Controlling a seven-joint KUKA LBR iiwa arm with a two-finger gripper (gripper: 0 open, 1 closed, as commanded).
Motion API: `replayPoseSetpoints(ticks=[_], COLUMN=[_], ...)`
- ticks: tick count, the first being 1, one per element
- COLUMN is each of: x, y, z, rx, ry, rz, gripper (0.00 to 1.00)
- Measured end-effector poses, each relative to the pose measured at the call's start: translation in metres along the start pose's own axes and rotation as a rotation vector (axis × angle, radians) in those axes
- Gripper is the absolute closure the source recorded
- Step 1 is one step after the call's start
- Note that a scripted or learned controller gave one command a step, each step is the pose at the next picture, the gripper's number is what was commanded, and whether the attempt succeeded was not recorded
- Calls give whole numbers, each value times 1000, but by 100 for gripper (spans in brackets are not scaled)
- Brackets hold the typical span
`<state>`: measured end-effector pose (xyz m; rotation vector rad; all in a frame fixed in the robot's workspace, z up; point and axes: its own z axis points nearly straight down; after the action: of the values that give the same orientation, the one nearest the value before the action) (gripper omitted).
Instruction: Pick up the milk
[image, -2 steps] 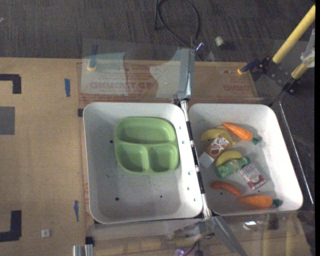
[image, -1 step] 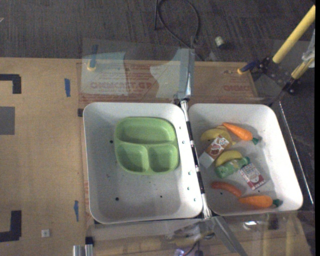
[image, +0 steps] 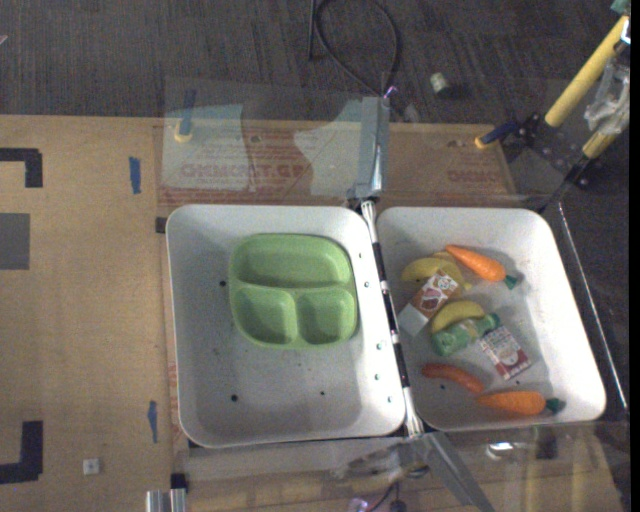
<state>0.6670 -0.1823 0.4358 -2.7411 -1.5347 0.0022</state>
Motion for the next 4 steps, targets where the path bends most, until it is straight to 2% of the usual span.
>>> replayPoseSetpoints(ticks=[1, 2, 3, 4], x=[-25, -25, -25, -25], y=[15, 15, 17, 17], z=[118, 6, 0, 0], rx=[-1, -4, -5, -5], ry=[1, 1, 1, 1], rz=[-14, -6, 13, 13], gripper=[100, 100, 100, 0])
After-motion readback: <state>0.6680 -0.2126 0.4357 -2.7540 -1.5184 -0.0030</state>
